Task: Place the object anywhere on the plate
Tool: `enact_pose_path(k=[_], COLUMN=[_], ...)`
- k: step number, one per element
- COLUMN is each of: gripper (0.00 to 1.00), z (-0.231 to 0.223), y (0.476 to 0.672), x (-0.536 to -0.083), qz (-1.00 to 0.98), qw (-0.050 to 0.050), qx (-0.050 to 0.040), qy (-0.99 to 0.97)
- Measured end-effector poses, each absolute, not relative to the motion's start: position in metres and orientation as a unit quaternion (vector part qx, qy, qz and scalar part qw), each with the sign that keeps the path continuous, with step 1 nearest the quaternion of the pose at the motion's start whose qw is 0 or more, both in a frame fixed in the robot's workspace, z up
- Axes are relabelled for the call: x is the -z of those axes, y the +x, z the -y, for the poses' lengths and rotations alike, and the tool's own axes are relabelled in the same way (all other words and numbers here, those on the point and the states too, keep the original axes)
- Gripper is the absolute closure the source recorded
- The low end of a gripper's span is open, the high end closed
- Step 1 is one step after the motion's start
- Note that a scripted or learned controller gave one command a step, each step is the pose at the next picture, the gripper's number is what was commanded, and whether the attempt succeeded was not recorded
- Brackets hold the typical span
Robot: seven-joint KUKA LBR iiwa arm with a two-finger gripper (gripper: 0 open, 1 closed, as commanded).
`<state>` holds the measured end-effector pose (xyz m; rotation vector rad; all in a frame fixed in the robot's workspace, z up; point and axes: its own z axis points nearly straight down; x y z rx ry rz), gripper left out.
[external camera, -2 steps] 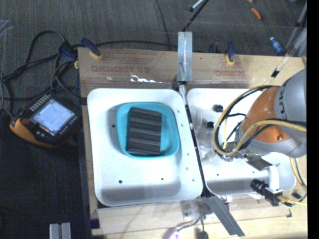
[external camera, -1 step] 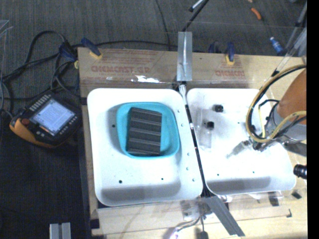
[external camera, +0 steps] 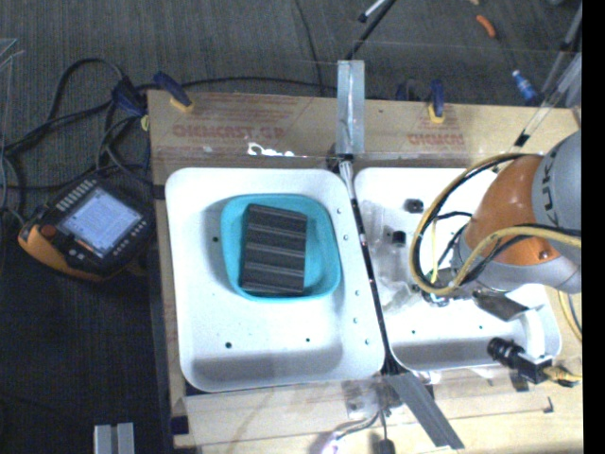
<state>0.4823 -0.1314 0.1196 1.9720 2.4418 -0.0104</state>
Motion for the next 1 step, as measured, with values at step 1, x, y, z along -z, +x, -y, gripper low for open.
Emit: enact_pose_path(k=[1], gripper=[0.00], z=[0.1621], y=[0.4836], x=[-0.2042], qz=[-0.832], qw=[0.000], qx=[0.0011], qy=[0.555])
